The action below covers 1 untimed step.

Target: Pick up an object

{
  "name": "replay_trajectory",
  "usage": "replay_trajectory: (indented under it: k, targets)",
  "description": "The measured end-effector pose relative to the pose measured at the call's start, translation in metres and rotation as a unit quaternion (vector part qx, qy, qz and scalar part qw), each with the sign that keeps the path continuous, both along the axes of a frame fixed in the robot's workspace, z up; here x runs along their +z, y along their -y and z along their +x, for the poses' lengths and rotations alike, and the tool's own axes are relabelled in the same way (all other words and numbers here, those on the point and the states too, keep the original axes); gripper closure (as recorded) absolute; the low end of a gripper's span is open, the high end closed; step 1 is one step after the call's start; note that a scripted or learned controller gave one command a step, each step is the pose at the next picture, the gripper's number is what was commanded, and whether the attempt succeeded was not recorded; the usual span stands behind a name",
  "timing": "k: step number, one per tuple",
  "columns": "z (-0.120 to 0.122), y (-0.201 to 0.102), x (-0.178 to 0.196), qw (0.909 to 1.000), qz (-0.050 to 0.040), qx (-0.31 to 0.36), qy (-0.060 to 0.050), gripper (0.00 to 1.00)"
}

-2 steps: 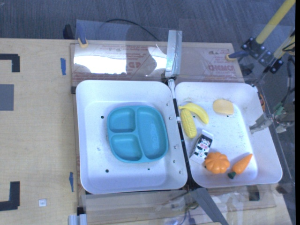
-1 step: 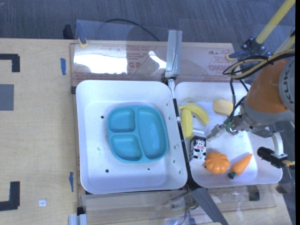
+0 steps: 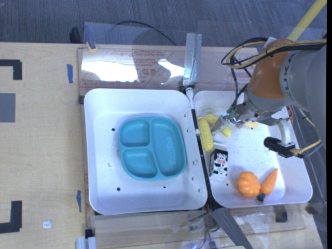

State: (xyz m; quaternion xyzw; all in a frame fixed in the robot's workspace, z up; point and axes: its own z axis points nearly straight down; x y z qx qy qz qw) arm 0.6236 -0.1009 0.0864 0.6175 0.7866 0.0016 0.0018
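On the pale wooden worktop [image 3: 41,154], the right white bin [image 3: 290,191] holds a yellow plastic corn cob [image 3: 206,133], long axis front-to-back, just left of the tool [image 3: 232,117], whose opening I cannot tell.

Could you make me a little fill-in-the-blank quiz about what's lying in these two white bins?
1. The blue divided plate lies in the ____ bin.
2. The toy carrot lies right beside a small orange ____.
3. The corn cob is coloured ____.
4. The plate has ____ compartments.

Missing words: left; pumpkin; yellow; three
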Motion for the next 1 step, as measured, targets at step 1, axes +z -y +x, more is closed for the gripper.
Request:
replay_trajectory:
  k: [1]
  targets:
    - [0.0021, 0.0009, 0.0131, 1.0000, -0.0012, 0.000, 0.004, 1.00]
